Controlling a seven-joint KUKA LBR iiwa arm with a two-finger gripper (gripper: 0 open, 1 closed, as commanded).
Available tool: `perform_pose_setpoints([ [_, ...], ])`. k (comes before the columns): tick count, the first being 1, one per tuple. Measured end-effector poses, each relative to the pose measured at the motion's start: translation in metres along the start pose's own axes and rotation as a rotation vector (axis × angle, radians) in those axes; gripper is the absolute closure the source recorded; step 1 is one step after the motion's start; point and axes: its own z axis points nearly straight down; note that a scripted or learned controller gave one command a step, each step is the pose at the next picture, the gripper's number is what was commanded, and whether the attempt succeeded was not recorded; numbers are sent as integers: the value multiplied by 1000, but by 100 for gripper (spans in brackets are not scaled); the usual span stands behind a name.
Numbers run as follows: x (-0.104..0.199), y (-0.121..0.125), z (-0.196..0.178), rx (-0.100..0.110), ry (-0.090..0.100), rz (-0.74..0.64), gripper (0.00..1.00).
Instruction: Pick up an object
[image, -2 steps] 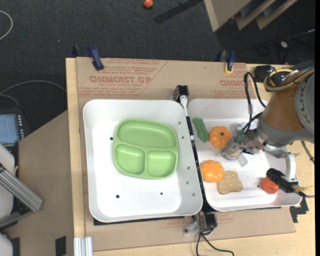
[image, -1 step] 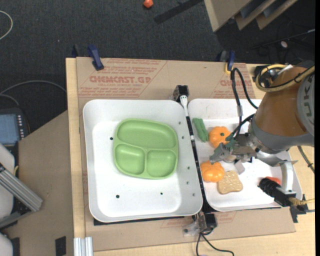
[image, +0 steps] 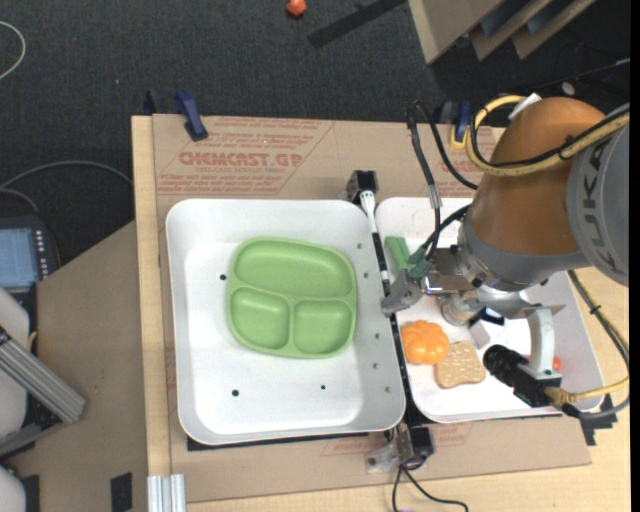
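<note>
Best candidate for the pick is the orange rounded toy (image: 425, 343), lying in the right bin (image: 470, 412), close to that bin's left wall and toward its front. Just beside it on the right is a tan bread-shaped piece (image: 460, 368); cannot tell whether the two touch. Further back along the same wall lies a green piece (image: 399, 252), partly covered by wrist hardware. Low over the middle of the right bin hangs the claw (image: 457, 304), just behind the orange toy and the tan piece. The wrist body hides its tips, so spread or pressed together: cannot tell. Nothing is seen pinched. Behind it the arm (image: 530, 190) reaches in from the right and covers much of the bin's back half. Next over, the left bin (image: 195, 395) carries a green divided plate (image: 292, 297), well apart from the work. Both bins sit on a cardboard-covered surface (image: 240, 150). Judgement: the step in hand is the approach to a grasp, lift not yet made. To do it well, commit to one target. The toy and the tan piece lie so near each other that a descent between them would likely catch neither cleanly. Centre over the orange toy, close across its narrower width, keep off the bin wall, and go down near the bin floor before closing. A rounded shape may squirt out if caught high or off-centre, so lift straight and slow.
</note>
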Motion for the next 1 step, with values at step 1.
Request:
perform_pose_setpoints([
  [1,-6,0,-7,4,-4,9,100],
])
